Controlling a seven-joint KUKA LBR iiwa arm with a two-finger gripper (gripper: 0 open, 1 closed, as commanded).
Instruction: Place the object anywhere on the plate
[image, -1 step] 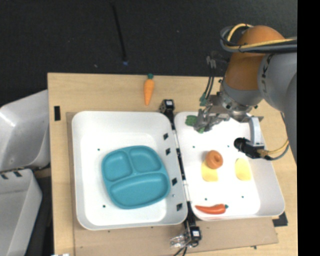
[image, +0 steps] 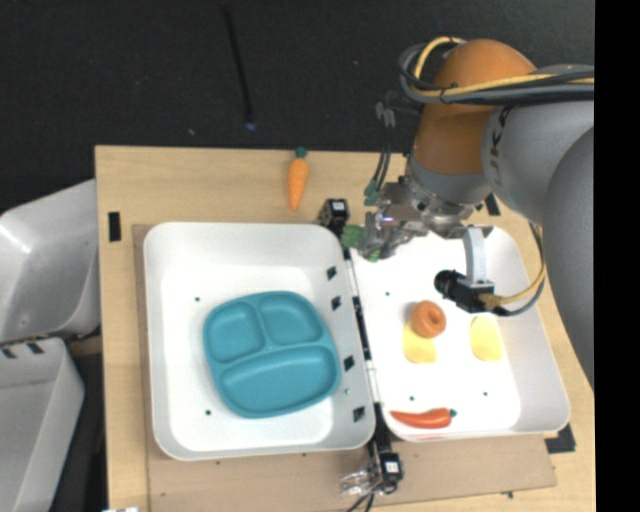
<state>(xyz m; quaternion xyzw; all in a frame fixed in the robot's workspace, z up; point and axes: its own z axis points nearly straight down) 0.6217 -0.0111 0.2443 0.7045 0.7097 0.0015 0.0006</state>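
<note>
A blue plate (image: 270, 352) with three compartments lies in the left bin (image: 170, 420). In the right bin (image: 520, 400) sit an orange ring-shaped piece (image: 429, 318), a yellow piece (image: 420, 347) just below it, another yellow piece (image: 486, 340) to its right, and a red chili pepper (image: 422, 418) by the front wall. My gripper (image: 382, 232) is down at the right bin's far left corner, beside the divider. A small green thing (image: 356, 240) shows right at its tip; whether it is held is unclear.
An orange carrot (image: 297, 179) lies on the wooden bench (image: 200, 180) behind the left bin. A small black part (image: 333, 212) sits by the bins' far edge. The arm's grey and orange body (image: 470, 100) hangs over the right bin's far side.
</note>
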